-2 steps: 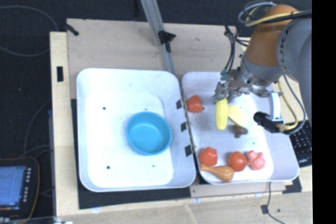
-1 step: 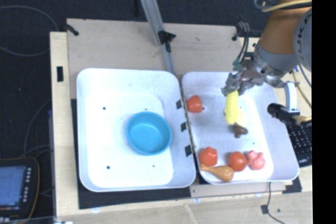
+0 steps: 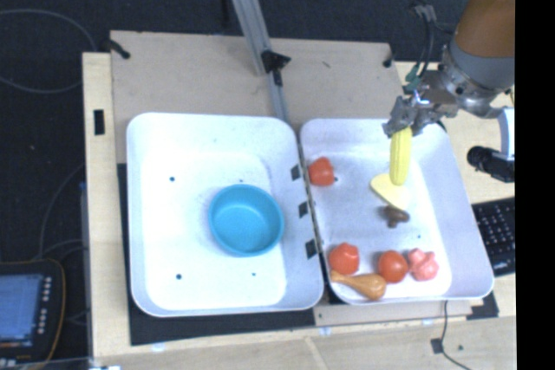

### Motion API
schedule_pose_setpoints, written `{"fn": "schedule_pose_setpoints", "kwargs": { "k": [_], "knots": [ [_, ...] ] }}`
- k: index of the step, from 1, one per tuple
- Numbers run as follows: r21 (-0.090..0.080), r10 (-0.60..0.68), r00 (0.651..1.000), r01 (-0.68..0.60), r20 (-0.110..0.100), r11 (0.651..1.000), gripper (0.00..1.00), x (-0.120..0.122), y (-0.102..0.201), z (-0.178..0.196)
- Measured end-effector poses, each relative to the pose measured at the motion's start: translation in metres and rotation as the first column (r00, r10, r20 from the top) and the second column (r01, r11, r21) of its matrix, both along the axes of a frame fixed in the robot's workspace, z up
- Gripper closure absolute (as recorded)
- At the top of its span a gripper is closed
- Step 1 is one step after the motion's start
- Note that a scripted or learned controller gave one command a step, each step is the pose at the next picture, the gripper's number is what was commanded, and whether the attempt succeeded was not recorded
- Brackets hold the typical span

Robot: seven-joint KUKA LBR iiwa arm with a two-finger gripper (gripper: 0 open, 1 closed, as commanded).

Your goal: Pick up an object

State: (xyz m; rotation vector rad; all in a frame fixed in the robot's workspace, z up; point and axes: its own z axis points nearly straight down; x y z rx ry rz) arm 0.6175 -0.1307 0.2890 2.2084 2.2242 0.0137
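My gripper [image 3: 406, 126] hangs over the back right part of the right bin [image 3: 460, 212]. It is shut on the top end of a yellow corn cob [image 3: 400, 159], which hangs upright below the fingers, above the bin floor. Right under the cob's lower end lie a pale yellow wedge [image 3: 386, 189] and a small brown piece [image 3: 395, 217].
The right bin also holds a red fruit [image 3: 322, 172] near its left wall, and along its front a red pepper [image 3: 344, 257], a tomato [image 3: 392, 265], a pink toy [image 3: 423, 264] and a tan pear-shaped piece [image 3: 360, 282]. In the left bin [image 3: 156, 143] sits a blue bowl [image 3: 246, 219]. A metal pole [image 3: 251, 13] rises behind the bins.
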Motion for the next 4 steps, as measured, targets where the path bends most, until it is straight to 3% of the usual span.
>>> {"fn": "schedule_pose_setpoints", "kwargs": {
  "k": [2, 4],
  "knots": [
    [0.001, 0.001, 1.000, -0.001, -0.014, 1.000, 1.00, -0.030, 0.107, -0.004],
    [-0.002, 0.000, 1.000, 0.000, -0.017, 1.000, 1.00, -0.067, 0.196, -0.045]
  ]
}}
